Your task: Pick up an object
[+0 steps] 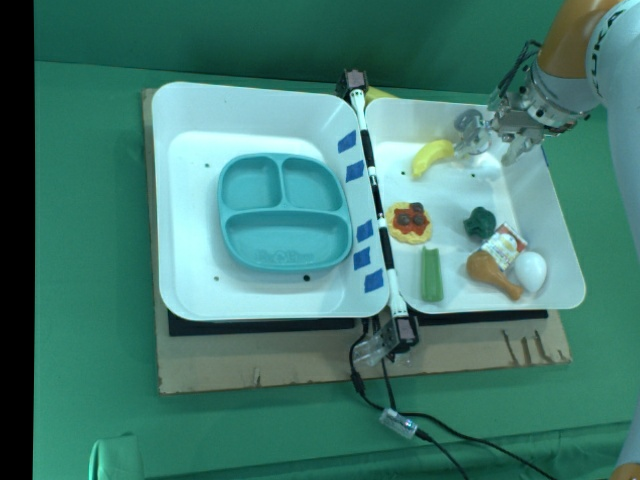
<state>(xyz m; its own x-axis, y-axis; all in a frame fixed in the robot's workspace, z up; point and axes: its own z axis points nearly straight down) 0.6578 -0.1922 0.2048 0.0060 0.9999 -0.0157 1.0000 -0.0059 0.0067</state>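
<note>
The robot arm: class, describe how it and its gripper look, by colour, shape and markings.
The arm is a rounded grey tube with an orange band above the wrist. At its end sits a silvery metal gripper, ringed by thin dark cables.

No text, number or brand can be read anywhere. The small packet [503,247] at about four o'clock in the right bin [560,230] carries red and orange print, too small to make out.

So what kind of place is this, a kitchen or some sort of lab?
Most likely a robot test bench in a lab, not a kitchen: a green backdrop, two white bins taped together, toy food such as a banana, and the arm's hand.
</note>
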